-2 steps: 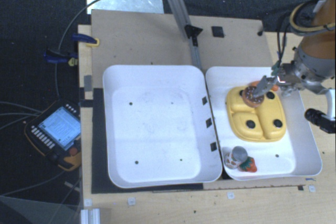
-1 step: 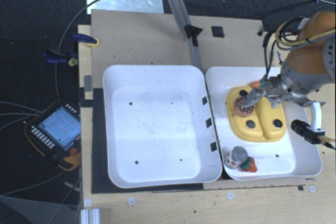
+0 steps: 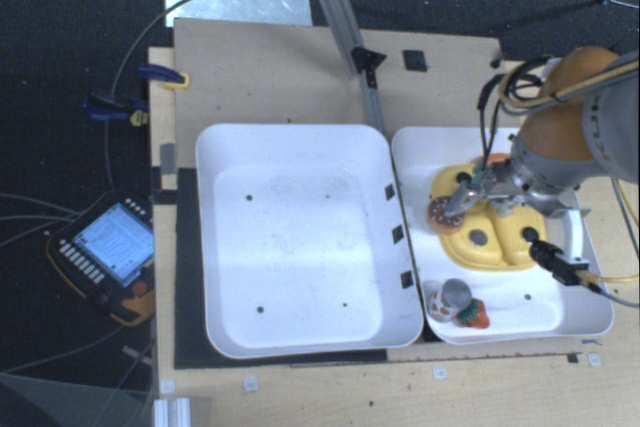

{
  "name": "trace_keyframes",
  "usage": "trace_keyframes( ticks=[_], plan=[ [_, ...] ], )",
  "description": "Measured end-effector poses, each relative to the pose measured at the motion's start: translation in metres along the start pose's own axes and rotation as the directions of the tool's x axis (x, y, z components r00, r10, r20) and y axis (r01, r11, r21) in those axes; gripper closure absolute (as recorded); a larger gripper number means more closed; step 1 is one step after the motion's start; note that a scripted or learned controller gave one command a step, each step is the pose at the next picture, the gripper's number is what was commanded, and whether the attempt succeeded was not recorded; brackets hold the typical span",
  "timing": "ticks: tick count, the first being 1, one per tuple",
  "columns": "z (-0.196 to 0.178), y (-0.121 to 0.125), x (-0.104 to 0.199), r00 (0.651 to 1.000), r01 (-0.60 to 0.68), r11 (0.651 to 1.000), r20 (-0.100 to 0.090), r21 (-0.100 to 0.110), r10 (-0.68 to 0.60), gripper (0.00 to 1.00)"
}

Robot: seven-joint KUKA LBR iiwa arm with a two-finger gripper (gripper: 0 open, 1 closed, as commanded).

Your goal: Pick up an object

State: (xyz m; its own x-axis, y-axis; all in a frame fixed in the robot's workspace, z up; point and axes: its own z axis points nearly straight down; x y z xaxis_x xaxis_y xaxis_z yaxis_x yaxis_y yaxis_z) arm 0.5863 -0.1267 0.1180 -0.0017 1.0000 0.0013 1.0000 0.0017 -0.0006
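Camera view, from above: arm (image 3: 575, 130) reaching in from the right over the right bin (image 3: 590, 320); jaws (image 3: 468, 198) low at the left part of a yellow object (image 3: 490, 235), beside a small round reddish piece (image 3: 441, 212); whether open or closed, impossible to tell; nothing plainly between them. Yellow object lying on the bin floor, not lifted; grey-and-red toy (image 3: 462, 302) near the bin's front edge, apart from the jaws. Left bin (image 3: 215, 215) next to it on the desk (image 3: 270, 75). By judgement: approach made, grasp unconfirmed, lift wholly left to do.
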Motion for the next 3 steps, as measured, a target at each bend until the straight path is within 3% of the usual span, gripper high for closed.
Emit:
trace_keyframes(
  ticks=[1,2,3],
  plan=[
    [0.025,0.008,0.009,1.000,0.005,1.000,-0.015,-0.015,-0.005,0.00],
    [0.013,0.008,0.010,1.000,0.006,1.000,-0.018,-0.013,-0.006,1.00],
    [-0.031,0.009,0.011,1.000,0.004,1.000,0.003,-0.006,-0.004,1.00]
  ],
)
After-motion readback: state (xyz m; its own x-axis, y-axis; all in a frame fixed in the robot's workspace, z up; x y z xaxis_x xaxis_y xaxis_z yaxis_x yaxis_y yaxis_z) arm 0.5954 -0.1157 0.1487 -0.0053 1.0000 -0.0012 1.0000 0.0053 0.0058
